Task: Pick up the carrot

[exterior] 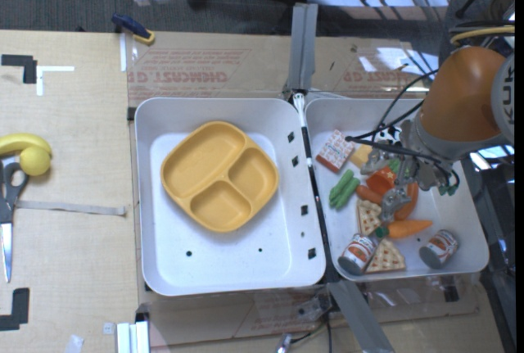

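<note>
While the arm reaches in from three o'clock, its gripper [399, 197] hangs low over the toys in the right bin [467, 261]; how far it is open I cannot tell. The carrot [408, 228] lies just beside it at five o'clock, near a cracker [368, 219] and two cans [439, 248]. The left bin [155, 261] holds a yellow plate [219, 175].

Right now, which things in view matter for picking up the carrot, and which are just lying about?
For the job:
carrot
gripper above the right bin

Lying about:
yellow plate in the left bin
green pepper
crackers
two cans
banana
scissors
</note>
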You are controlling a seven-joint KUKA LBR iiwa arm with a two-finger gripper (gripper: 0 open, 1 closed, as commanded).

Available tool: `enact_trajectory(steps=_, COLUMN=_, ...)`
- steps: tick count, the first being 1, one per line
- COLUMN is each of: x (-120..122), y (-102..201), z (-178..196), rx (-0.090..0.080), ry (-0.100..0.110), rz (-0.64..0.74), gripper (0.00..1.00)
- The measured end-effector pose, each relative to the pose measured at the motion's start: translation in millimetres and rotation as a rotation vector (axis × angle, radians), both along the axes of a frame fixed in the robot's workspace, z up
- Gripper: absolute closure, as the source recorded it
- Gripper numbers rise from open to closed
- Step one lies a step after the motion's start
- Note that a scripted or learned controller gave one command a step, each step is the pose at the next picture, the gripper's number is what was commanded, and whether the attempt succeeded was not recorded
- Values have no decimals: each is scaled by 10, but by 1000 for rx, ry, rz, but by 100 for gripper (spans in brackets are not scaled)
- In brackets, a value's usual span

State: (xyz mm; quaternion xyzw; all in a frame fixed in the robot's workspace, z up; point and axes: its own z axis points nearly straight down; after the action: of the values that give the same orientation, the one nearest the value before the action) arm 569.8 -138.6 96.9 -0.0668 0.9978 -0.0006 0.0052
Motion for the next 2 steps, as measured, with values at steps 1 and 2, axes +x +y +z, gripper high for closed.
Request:
enact_trajectory(steps=1, x=-23, y=417, z=-3, rx=2, ry=0, rz=-84, gripper=0)
enact_trajectory(steps=2, x=-3, y=417, z=107, rx=0, ry=-4, rz=-80, gripper=100)
